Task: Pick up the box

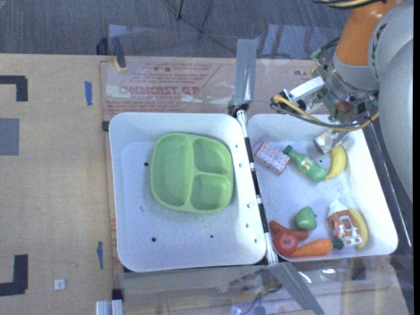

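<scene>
Hovering over the right bin's (384, 195) far corner, the gripper (326, 140) has its finger state undeterminable. Just beside it lie a banana (337, 161) and a green bottle (306, 163). Left of the gripper, beyond the bottle, the box (272, 157) rests untouched. Further left, a green plate (192, 172) occupies the other bin (131, 235).
</scene>
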Robot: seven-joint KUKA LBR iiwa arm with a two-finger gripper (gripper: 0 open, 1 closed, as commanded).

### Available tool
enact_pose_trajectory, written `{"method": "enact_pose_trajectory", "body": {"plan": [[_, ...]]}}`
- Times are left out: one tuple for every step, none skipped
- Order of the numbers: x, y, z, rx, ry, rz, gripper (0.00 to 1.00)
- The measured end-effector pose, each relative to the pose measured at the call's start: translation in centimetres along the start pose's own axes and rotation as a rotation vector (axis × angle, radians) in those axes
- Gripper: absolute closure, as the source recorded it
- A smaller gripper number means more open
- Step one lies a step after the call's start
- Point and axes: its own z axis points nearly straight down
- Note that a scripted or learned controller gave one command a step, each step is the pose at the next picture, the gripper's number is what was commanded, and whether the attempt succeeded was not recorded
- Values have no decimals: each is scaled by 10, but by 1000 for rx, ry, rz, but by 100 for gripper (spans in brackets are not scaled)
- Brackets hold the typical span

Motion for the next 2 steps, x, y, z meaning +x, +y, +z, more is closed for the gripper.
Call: {"method": "enact_pose_trajectory", "body": {"plan": [[1,-1,-9,0,-2,-5,100],[-13,20,-187,-4,3,116,100]]}}
